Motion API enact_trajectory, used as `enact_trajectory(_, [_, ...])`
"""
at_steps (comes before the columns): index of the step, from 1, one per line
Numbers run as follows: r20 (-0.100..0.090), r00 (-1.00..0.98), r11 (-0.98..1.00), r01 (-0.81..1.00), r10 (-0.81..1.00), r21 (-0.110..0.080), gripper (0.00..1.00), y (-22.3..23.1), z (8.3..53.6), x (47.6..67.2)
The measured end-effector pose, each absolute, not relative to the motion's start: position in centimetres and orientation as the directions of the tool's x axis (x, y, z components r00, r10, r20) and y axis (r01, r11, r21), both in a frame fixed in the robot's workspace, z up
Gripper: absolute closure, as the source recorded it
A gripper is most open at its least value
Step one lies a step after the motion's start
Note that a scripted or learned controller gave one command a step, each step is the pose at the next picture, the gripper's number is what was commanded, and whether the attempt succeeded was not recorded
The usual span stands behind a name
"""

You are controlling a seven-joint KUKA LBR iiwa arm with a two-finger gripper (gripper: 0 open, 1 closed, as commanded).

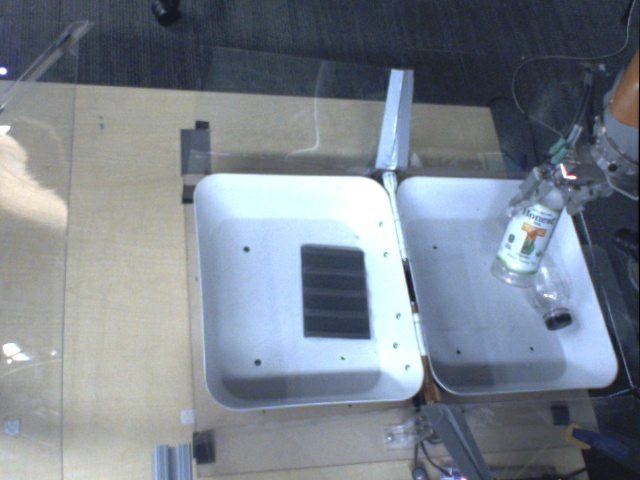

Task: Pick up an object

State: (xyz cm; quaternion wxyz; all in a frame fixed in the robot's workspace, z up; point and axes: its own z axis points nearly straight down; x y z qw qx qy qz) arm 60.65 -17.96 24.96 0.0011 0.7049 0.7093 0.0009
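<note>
While it hangs tilted over the right bin point(600, 368), the clear plastic bottle point(527, 238) with its white, green and orange label sits at about two o'clock of that bin, its neck up between the fingers of the gripper point(556, 176), which are closed on it. At five o'clock from the bottle, a small dark cap-like object point(558, 319) lies. The left bin point(230, 298) holds a dark ribbed rectangular block point(335, 291) near its centre.

Place: we read this as a robotics lab.
Worktop point(110, 298): pale wood, with two white bins point(290, 208) fixed side by side (brackets at the corners).
Shielding: clear panels point(40, 168) stand around it.
Floor: dark carpet point(300, 8), loose cables point(545, 78) at right.
</note>
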Motion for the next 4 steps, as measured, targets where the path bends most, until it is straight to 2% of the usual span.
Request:
enact_trajectory(1, [0.002,-0.246,0.246,0.969,0.969,0.012,0.0,-17.1,13.5,58.5])
enact_trajectory(2, [0.005,-0.301,0.301,0.953,0.954,0.022,0.0,-19.1,9.3,59.0])
enact_trajectory(3, [-0.004,-0.314,0.314,0.949,0.949,0.022,0.0,-19.9,9.4,53.5])
enact_trajectory(4, [-0.019,-0.346,0.346,0.937,0.938,0.036,0.0,-20.1,9.5,50.9])
